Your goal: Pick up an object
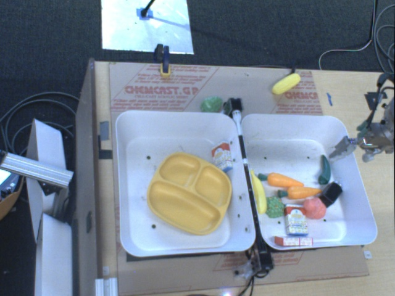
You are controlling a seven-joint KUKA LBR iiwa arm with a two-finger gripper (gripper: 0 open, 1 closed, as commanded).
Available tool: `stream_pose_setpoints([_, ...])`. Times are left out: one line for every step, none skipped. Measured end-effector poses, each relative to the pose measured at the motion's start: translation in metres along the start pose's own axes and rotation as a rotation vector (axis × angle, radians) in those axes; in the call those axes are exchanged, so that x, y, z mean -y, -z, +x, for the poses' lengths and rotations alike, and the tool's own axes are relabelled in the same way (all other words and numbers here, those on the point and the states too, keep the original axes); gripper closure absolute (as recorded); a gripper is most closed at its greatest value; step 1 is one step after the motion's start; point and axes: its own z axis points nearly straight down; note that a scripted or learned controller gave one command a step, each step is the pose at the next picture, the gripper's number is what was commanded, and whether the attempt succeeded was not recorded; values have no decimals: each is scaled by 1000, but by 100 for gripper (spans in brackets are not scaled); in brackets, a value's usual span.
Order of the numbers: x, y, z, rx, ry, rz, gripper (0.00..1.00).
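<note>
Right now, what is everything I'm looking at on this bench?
Bins: two, white, side by side.
Divided plate: one, yellow, in the left bin.
Small carton: one, white with red, left bin beside the plate.
Carrots: two, orange, right bin.
Banana: one, yellow, right bin's left wall.
Ball: one, pinkish red, right bin.
Green pod: one, right bin.
Yellow piece: one, on the cardboard behind the bins.
Gripper: one, grey, over the right bin's right rim.
</note>
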Motion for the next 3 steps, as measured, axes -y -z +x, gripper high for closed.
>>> stream_pose_setpoints([-80, -97, 21, 0, 6, -1, 0])
stream_pose_setpoints([-12, -116, 44, -4, -3, 8, 0])
stream_pose_setpoints([16, -162, 80, -3, 0, 3, 0])
